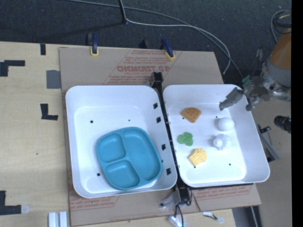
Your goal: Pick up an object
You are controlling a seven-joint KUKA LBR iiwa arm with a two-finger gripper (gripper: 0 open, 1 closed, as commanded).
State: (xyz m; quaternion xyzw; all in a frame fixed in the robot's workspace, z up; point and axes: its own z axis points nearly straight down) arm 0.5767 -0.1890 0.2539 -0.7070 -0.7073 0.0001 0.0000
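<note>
Lowest in view, at the bench's front edge, a metal clamp (176,202) grips the seam where my two bins meet. My pincer (240,100) hangs over the far right corner of the right bin (253,174), its two fingers spread apart with nothing between them; one dark finger (231,100) slants down toward the bin floor. Nearest it inside that bin lies a white round piece (225,124), and just in front of that a second, lumpier white piece (219,141). Farther left sits an orange waffle-like piece (191,114), then a small green leafy piece (185,138) near the dividing wall, and a yellow ridged piece (198,156) toward the front. All five lie apart from one another and none touches my fingers. Across the divider, the left bin (78,103) holds a blue divided plate (128,158) with three compartments, lying toward its front. Both bins rest on a brown cardboard sheet (137,67) with red lettering, pinned at its far edge by two blue-and-yellow clips (94,45). Under that is a pale wooden bench (28,141) marked with dark tape, and beyond it dark carpet (61,18) crossed by a thin cable (142,20).
</note>
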